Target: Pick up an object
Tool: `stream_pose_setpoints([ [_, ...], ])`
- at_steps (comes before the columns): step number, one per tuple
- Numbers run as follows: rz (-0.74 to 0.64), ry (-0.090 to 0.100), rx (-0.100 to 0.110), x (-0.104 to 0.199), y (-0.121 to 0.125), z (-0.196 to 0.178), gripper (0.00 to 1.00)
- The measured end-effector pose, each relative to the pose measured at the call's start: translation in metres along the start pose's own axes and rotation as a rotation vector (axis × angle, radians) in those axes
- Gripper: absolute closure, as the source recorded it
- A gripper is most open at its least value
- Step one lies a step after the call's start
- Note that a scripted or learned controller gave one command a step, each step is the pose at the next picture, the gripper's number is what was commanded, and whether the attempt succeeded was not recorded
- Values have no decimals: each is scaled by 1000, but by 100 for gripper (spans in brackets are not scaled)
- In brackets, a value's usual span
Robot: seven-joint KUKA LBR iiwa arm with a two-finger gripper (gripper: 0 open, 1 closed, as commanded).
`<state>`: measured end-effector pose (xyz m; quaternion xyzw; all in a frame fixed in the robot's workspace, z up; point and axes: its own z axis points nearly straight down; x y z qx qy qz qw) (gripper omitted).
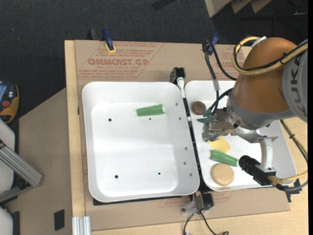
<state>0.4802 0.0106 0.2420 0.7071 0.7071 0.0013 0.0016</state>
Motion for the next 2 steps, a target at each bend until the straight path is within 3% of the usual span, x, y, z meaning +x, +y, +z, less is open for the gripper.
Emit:
stream_pose_setpoints([
  [1, 0, 0, -2, 0, 1, -10, 100],
  [2, 1, -1, -1, -15, 49, -19, 100],
])
